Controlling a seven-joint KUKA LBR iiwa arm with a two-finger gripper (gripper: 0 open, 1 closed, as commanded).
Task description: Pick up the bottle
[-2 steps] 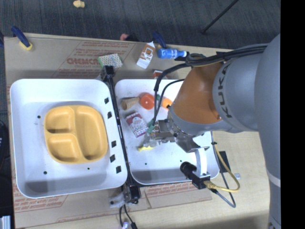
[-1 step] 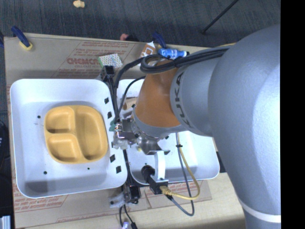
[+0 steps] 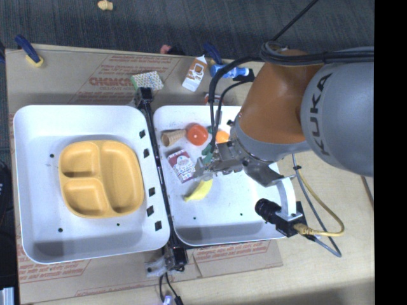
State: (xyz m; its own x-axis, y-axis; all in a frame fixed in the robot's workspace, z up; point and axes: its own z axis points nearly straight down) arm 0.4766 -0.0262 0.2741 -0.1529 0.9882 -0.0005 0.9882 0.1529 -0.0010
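Observation:
My gripper (image 3: 208, 166) hangs low over the middle of the right bin (image 3: 222, 230). It sits just right of a red packet (image 3: 182, 166) and just above a yellow banana (image 3: 198, 190). The big grey and orange arm (image 3: 286, 107) covers the right half of that bin and hides whatever lies under it. Nothing I can see here reads clearly as a bottle.
In the right bin's far part lie a cone (image 3: 170, 136), a red ball-like fruit (image 3: 196, 133) and an orange piece (image 3: 221, 135). The left bin (image 3: 38, 234) holds a yellow divided tray (image 3: 102, 176). A small carton (image 3: 194, 74) and a green packet (image 3: 147, 80) lie on the cardboard behind the bins.

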